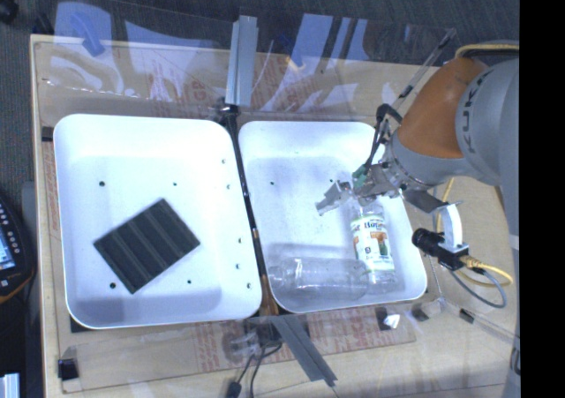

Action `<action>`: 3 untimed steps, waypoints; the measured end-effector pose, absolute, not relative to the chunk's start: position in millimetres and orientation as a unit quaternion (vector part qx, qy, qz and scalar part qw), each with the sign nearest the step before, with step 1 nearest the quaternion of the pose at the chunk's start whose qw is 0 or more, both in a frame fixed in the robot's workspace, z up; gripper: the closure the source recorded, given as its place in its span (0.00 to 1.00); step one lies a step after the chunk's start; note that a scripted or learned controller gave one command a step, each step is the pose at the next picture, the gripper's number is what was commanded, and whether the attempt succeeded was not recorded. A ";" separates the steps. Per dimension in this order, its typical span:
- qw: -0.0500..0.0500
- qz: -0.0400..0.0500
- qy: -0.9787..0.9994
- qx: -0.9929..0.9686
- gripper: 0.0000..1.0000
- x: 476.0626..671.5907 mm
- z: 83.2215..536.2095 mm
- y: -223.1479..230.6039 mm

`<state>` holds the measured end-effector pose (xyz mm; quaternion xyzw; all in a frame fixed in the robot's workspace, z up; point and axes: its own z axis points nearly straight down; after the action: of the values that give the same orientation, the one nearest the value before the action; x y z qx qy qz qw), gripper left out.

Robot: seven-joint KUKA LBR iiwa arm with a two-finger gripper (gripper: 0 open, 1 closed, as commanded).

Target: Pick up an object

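Observation:
My gripper [335, 198] hangs low over the middle of the right bin [291, 145], reaching in from the right. A small labelled bottle [373, 242] with a white, orange and green label lies along the bin's right side, and its top end sits just right of the gripper. A clear plastic bottle [318, 273] lies on its side along the bin's front wall. In the left bin [132, 145] a flat dark ribbed slab [146, 244] lies at a slant. I see nothing lifted off either bin floor.
The arm's grey body and orange band [441, 118] loom over the right bin's far right corner. Cables and a small black fitting [441, 246] sit just outside that bin's right wall. A metal post [240, 61] stands behind the bins' shared edge.

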<state>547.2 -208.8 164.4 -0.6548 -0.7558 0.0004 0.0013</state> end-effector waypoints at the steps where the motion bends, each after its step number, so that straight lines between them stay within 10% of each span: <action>1: 0.001 0.000 -0.756 -0.655 0.00 547.1 164.4 -208.9; 3: 0.002 0.001 -0.732 -0.682 0.00 556.1 181.9 -208.9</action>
<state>556.1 -208.9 181.9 -0.6818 -0.7315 0.0013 0.0016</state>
